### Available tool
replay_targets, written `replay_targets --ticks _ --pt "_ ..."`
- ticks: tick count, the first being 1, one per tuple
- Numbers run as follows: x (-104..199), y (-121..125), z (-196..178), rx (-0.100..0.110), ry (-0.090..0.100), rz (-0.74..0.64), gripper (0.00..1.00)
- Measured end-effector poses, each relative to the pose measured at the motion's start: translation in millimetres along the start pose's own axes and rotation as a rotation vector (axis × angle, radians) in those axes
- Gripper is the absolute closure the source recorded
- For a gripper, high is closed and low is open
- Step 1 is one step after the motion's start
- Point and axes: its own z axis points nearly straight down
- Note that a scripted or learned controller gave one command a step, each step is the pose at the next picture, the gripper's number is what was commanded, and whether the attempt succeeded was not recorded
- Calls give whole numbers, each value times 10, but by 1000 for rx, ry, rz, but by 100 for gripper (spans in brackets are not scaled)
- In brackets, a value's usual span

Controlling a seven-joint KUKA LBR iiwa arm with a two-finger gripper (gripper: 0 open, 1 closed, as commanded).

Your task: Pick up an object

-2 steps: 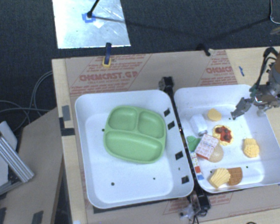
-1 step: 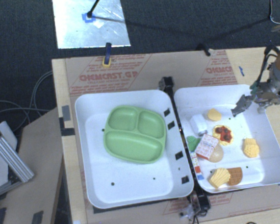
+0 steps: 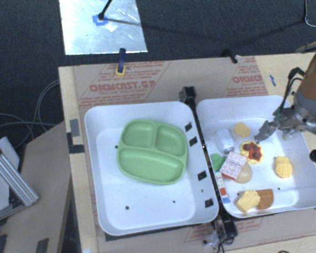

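The right bin holds several toy food pieces: a yellow round piece, a red-topped pastry, a yellow corn-like piece, a white packet, a red and white box, a yellow ridged piece and a brown cookie. My gripper hangs over the right bin's upper right part, just right of the pastry and above the corn-like piece. It looks open, with nothing between its fingers.
The left bin holds a green divided plate. A black divider with clips runs between the bins. A green scrap lies by the divider. Cables and a metal frame sit off the bench to the left.
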Motion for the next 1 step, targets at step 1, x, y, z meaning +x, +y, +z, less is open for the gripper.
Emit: replay_targets --ticks 1 --pt "-16 -58 560 -6 0 2 0"
